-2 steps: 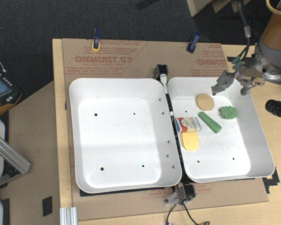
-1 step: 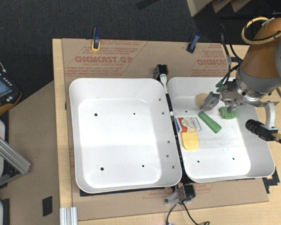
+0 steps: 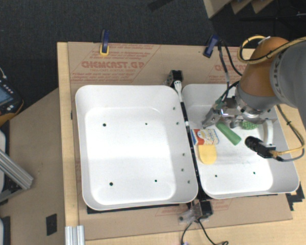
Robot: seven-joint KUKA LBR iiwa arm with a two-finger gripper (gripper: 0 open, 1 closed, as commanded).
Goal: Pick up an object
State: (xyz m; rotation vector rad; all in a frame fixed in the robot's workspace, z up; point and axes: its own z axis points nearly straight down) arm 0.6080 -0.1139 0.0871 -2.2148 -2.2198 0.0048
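The arm reaches in from the right, and my gripper (image 3: 220,115) hangs low over the upper middle of the right bin (image 3: 255,180). A green stick-shaped object (image 3: 229,133) lies just below and right of the gripper, slanting down to the right. Left of it lies a small white packet with red and blue print (image 3: 204,137). Below that sits a yellow rounded object (image 3: 208,154). The gripper's metal body hides the fingertips, and I see nothing held between them.
The left bin (image 3: 92,137) sits beside the right one, with a black divider strip (image 3: 188,137) between them. A black cable connector (image 3: 259,146) hangs from the arm over the right bin. Cardboard (image 3: 122,60) lies under both bins, with blue clamps at its far edge.
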